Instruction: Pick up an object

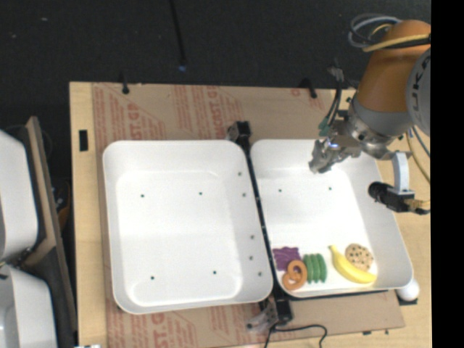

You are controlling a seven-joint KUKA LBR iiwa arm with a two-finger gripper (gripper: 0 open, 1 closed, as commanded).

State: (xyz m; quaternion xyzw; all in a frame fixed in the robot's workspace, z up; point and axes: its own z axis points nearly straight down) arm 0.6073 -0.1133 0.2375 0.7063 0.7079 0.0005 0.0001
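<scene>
Five toys [322, 264] line the right bin's [304, 209] near edge — well below the jaws [323, 158], whose state I cannot tell — nothing held.

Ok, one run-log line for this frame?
gripper: over right bin's far side, holding nothing | banana, cookie, other toys: near edge | grasp: not yet

A robotics lab: bench [217, 114] with white bins [123, 194], KUKA arm [388, 78].
</scene>
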